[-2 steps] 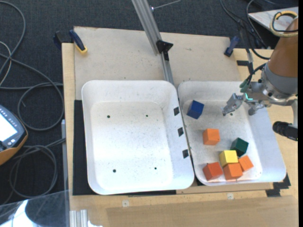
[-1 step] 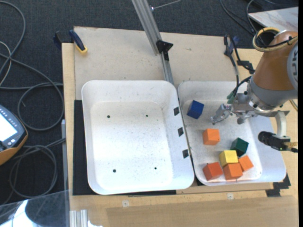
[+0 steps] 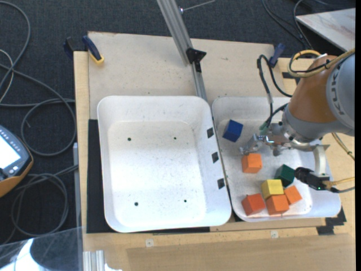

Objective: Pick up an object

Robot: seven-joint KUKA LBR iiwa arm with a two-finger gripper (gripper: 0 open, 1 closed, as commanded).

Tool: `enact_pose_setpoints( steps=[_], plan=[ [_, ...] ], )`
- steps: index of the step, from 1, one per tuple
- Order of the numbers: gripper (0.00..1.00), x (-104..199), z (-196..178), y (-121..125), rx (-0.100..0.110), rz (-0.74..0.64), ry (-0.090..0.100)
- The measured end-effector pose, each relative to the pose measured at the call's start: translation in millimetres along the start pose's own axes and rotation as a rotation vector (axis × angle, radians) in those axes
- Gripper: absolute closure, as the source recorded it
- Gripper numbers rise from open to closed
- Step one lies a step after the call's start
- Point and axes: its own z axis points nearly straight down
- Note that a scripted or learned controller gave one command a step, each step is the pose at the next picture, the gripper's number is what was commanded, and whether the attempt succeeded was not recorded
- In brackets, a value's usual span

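My gripper (image 3: 255, 144) hangs over the right bin (image 3: 225, 109), reaching in from the right under the grey and orange arm. Its fingers stand open with nothing between them. An orange cube (image 3: 252, 162) lies just below the fingertips, apart from them. A blue cube (image 3: 232, 130) sits to the upper left of the gripper. Near the bin's front right corner a yellow cube (image 3: 273, 187) rests among three orange cubes (image 3: 254, 203) (image 3: 277, 205) (image 3: 293, 195). A dark green block (image 3: 286, 174) is partly hidden by the arm's cable.
The left bin (image 3: 152, 162) stands beside the right one, with black clips (image 3: 215, 157) along the shared wall. A metal pole (image 3: 177, 24) slants up from the back of the bench. Cables hang around the arm at the right.
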Motion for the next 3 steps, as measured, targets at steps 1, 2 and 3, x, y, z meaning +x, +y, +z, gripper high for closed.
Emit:
enact_pose_setpoints(
  steps=[1,2,3],
  plan=[
    [0.00,0,3,8,-0.018,0.000,-0.007],
    [1.00,0,1,1,0.003,0.001,-0.005],
    [1.00,4,-51,13,-0.001,-0.002,-0.007]
  ],
)
